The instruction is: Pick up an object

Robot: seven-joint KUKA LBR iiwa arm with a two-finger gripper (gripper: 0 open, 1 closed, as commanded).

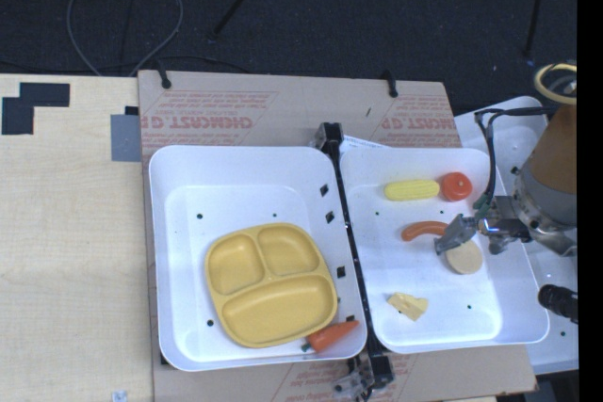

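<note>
While the arm reaches in from three o'clock, I see the gripper [459, 235] low over the right bin [513, 320], its tip between a red sausage-shaped toy [423, 229] at its nine o'clock and a round tan disc [464, 258] just at its five o'clock. From this slanted view I cannot tell whether the fingers are apart or together, and nothing is visibly caught between them. I take the disc as the likeliest target: it lies nearest the tip, close to the middle of that bin. I judge it to be a light, stiff plastic play-food piece, smooth enough to slip, and flat, so I would take it across its rim from directly above rather than by its face. Elsewhere in the right bin, a yellow corn cob [412, 190] and a red tomato [456, 185] sit at twelve o'clock of the gripper, and a pale cheese wedge [408, 304] lies at seven o'clock, well apart. The left bin [179, 202] holds a yellow divided plate [270, 283], with an orange carrot [332, 335] touching its five o'clock edge. Both bins rest on the worktop [66, 249].
</note>
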